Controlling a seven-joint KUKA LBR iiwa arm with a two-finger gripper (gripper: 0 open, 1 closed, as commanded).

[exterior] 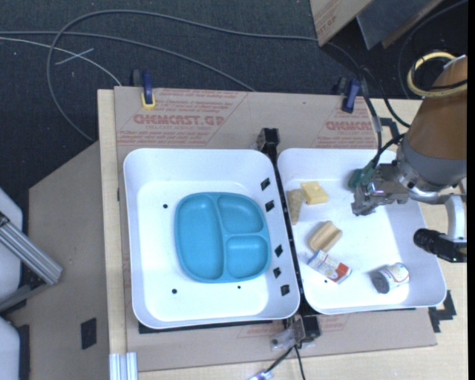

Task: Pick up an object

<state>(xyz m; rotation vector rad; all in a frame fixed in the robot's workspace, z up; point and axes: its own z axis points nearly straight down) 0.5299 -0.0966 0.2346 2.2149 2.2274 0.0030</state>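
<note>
Overhead, gripper (369, 194) seen poised above right shallow white bin (415, 297); finger state cannot be told. Pale yellow block (315, 193), tan oblong piece (324, 236), red-white packet (329, 266), grey-white-red canister (390, 277) scattered inside. Blue 3-compartment plastic plate (221, 236) seated in left bin (148, 245).

A robotics lab or test cell, seen from above. A plywood-coloured table (223, 104) covered with protective film printed in red lettering carries two shallow white plastic bins (141, 223) side by side, held by blue clamps (148, 87) at the far edge. Loose grey cables (82, 44) trail over dark carpeted floor (44, 104). A grey industrial robot arm with an orange band (438, 126) reaches in from the right. A cardboard box (338, 16) sits behind.
</note>
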